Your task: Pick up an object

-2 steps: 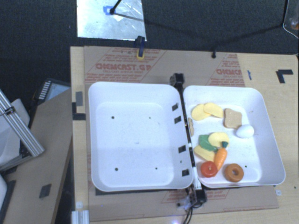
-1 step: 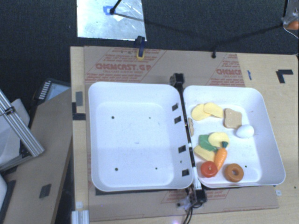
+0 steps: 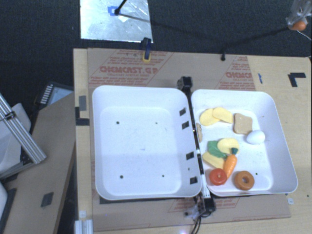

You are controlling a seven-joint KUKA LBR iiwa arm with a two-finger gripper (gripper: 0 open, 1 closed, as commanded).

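While the arm sits far out at the 2 o'clock corner of the camera view, only a small pale-and-orange part of it (image 3: 298, 13) shows there, well apart from both bins, and I cannot tell whether the gripper is open or closed, nor that it holds anything.

All the candidate objects lie in the right bin (image 3: 278, 130), so every one of them is toward 7 o'clock from that visible part of the arm, across the brown bench board (image 3: 126, 67). The left bin (image 3: 105, 101) bears nothing to pick. In the right bin, 2 yellow pieces (image 3: 217, 115) sit at its 11 o'clock side, with a tan bread slice (image 3: 242, 123) just beside them at 3 o'clock and a white egg (image 3: 255, 137) below that, nearest the arm's side. Toward 6 o'clock lie a green-and-yellow cluster (image 3: 220, 150), a carrot (image 3: 229, 164), a red tomato (image 3: 218, 177) and a brown doughnut (image 3: 243, 180).

The carrot's long axis runs roughly from 1 o'clock to 7 o'clock, its green top touching the cluster. The egg and bread slice look like the easiest targets, since they stand a little clear of their neighbours; the carrot is crowded on 2 sides. By my judgement the pick has not begun, and the coming move calls for a long travel toward 7 o'clock and then a descent.
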